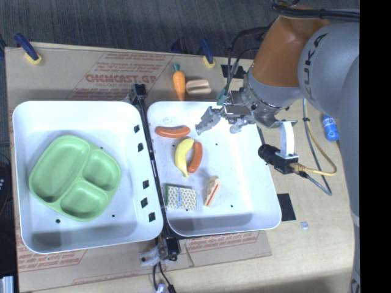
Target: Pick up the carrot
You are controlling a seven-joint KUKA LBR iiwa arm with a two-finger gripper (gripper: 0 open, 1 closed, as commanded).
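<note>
In the right bin (263, 206), nearest at 6 o'clock, lie a patterned packet (181, 198) and a sandwich wedge (211, 191). Above them a banana (182, 155) touches a sausage (195, 157); another sausage (173, 131) lies at 11 o'clock. The gripper (206, 121) hovers at 12 o'clock, fingers spread, holding nothing. The left bin (24, 163) holds a green tray (74, 177). Farthest, outside the bins, the carrot (178, 83) lies beside a bun (198, 87).
</note>
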